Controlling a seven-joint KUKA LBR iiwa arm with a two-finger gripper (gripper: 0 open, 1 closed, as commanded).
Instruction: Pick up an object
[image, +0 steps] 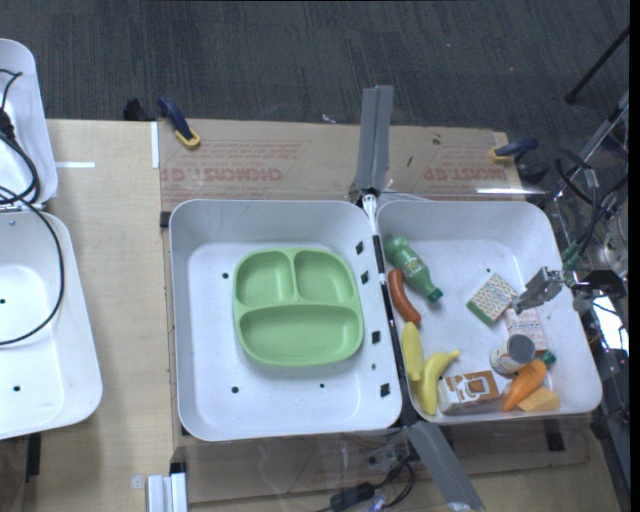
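The right bin (470, 222) holds several toy foods. A green bottle (412, 268) lies at its left, with an orange-red sausage (404, 297) just below it. Two yellow bananas (436, 375) rest near the front left corner. A small brown and white carton (470, 391), a carrot (527, 383) and a cheese wedge (541, 402) line the front. A round can (516, 352) stands by a pink packet (527, 327). My gripper (535, 290) hangs low at the bin's right side, its tip between the pink packet and a green-patterned packet (491, 298). Nothing is seen in its grasp.
The left bin (200, 300) bears a green divided plate (297, 305). A grey post (375, 140) rises behind the seam between the bins. White trays with black cables (30, 290) sit at the far left. Clamps hold the cardboard at the back.
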